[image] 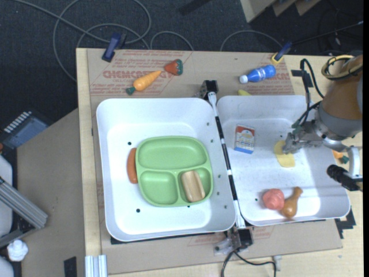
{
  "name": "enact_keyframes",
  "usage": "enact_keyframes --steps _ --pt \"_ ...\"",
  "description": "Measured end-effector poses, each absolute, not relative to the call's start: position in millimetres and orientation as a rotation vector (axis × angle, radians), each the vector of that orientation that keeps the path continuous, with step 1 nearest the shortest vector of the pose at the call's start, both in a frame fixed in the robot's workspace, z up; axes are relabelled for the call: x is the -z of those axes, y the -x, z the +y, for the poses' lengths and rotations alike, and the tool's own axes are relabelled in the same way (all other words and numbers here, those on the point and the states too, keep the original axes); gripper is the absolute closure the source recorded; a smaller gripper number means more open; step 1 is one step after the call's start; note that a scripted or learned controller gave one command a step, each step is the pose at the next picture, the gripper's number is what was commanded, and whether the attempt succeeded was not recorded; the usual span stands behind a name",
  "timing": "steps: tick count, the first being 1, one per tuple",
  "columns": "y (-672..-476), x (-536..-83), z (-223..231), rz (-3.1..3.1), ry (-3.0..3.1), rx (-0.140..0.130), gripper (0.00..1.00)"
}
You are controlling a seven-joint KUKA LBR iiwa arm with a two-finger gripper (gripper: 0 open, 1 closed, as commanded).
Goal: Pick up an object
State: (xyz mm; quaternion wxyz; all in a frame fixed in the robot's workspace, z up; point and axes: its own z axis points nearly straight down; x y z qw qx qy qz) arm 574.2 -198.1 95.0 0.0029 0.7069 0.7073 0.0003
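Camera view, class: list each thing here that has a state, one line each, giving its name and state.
green tray: flat in the left bin, upright.
bread roll: lying in the tray's lower right compartment.
small carton: lying flat in the right bin.
yellow piece: flat on the bin floor, beside the hand.
blue bottle: on its side, outside the bins.
hand: low over the right bin.

Red lettering printed upside down on the cardboard sheet (230, 62) under the bins seems to read "CHEMCRAFT", while the small carton's (244, 139) print is too small to read.
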Motion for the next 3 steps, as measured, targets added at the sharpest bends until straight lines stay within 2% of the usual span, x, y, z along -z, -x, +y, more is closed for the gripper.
enact_keyframes --steps 1,2,3 --pt "-574.0 -94.7 -198.0 2.218 -2.217 0.000 0.00" --pt "-560.4 -84.3 -164.2 2.224 -2.222 0.000 0.00" --pt "-571.4 -104.5 -221.9 2.225 -2.221 -0.004 0.00"
